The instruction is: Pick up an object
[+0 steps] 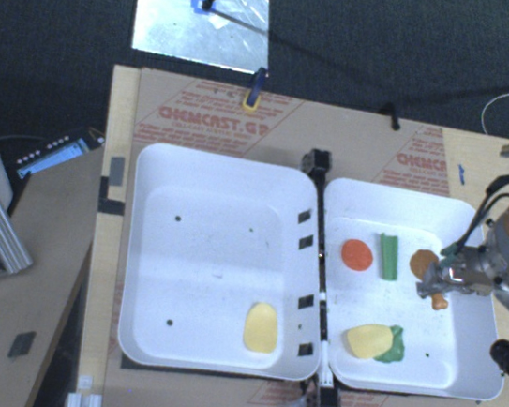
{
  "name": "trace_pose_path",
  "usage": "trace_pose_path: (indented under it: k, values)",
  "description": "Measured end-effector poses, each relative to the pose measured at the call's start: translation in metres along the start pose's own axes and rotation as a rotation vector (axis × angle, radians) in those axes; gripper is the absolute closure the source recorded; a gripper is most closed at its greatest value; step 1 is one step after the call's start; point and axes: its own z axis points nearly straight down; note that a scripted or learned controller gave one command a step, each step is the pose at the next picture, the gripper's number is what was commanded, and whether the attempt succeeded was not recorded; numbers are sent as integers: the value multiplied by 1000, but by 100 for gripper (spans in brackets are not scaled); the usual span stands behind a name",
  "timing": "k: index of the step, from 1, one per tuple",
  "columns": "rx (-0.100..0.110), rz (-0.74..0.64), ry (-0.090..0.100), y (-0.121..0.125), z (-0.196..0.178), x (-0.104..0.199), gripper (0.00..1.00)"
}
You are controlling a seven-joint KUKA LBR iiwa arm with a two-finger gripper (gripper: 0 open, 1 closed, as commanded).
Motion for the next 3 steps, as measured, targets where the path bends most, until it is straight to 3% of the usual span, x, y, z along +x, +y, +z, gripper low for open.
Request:
trace_pose_path:
  k: [1, 2, 3]
  values:
    - [5, -4, 3, -1, 44, 39, 100]
    - [4, -4, 2, 16, 64, 63, 100]
    - [0, -3, 1, 44, 53, 76, 100]
